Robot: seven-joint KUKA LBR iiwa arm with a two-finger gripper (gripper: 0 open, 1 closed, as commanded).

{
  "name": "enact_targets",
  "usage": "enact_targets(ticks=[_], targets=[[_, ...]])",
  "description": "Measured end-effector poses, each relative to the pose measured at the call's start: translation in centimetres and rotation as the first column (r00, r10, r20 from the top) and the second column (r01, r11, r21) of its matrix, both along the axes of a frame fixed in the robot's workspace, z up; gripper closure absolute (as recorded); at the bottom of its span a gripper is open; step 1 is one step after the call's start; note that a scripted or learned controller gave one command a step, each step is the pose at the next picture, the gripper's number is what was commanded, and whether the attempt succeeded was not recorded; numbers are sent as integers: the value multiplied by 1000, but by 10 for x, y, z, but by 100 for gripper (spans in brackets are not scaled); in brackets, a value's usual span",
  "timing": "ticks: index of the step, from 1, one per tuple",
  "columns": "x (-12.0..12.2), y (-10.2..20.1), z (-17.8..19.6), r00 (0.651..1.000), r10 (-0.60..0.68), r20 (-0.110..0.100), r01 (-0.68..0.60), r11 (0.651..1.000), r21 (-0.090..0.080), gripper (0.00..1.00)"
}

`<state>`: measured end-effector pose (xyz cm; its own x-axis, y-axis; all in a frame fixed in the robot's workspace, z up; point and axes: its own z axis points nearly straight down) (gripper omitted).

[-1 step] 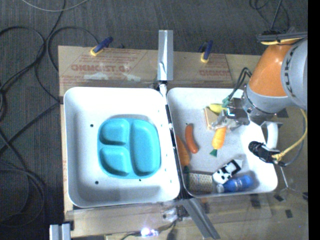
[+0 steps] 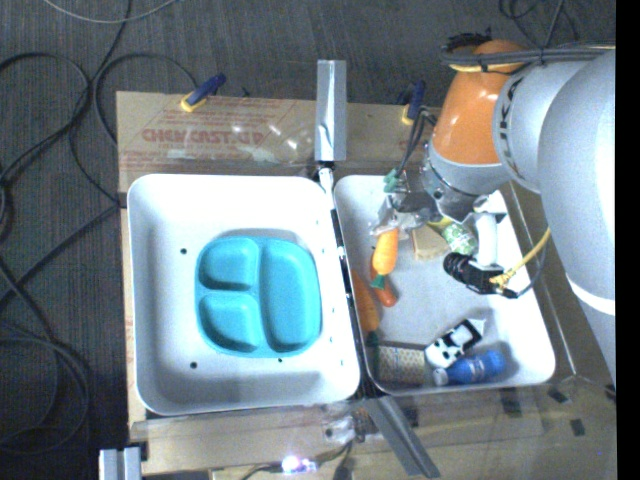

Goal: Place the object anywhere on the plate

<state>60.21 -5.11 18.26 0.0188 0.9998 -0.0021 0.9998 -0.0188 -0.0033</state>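
A blue plate [image 2: 260, 295] with three compartments lies in the middle of the left white bin [image 2: 160, 228]. My gripper [image 2: 398, 211] hangs low over the upper left part of the right bin [image 2: 530, 338]. Right below its tip lies or hangs an orange carrot-shaped toy [image 2: 384, 253], its upper end at the gripper. Whether the gripper grasps that toy is hidden by the wrist. The grey arm with its orange band [image 2: 480, 118] covers the bin's upper right.
The right bin also holds a second orange carrot [image 2: 366, 306] along its left wall, a small orange piece [image 2: 386, 293], a beige block [image 2: 428, 242], a black-and-white toy [image 2: 455, 341], a blue bottle [image 2: 470, 368] and a grey textured block [image 2: 400, 362].
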Motion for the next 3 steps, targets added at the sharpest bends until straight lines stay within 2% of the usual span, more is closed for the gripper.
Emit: enact_targets(ticks=[1, 2, 3], targets=[[41, -10, 0, 978, -209, 1, 209, 978, -2, 100], [-47, 69, 23, 996, -85, 0, 85, 996, 1, 100], [-47, 69, 23, 996, -85, -1, 85, 996, 1, 0]])
